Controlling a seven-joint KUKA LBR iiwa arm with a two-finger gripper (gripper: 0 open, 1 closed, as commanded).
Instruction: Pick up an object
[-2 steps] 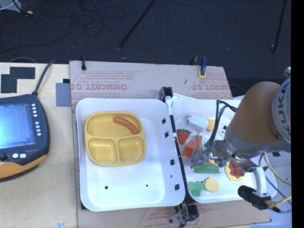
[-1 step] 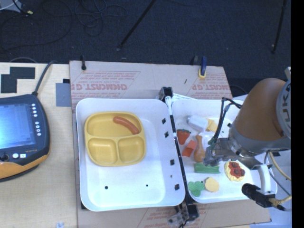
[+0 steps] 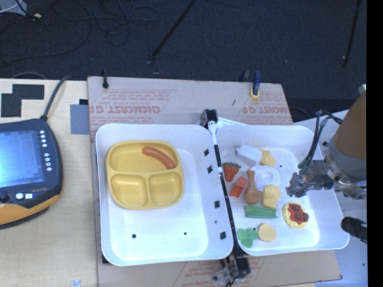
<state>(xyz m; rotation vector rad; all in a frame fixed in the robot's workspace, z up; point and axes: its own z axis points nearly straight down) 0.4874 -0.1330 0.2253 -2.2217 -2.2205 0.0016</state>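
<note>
Camera view: arm enters from right, gripper low over right bin, near its right side. Finger spread too dark and small to read; cannot tell grip state, nothing visibly held.

Toy food scattered in right bin: small pizza just below gripper, corn piece just left of it, chicken drumstick, carrot, green bean pod, broccoli.

Left bin holds yellow divided plate; sausage lies in its top compartment.

Tablet controller on bench at far left.
</note>
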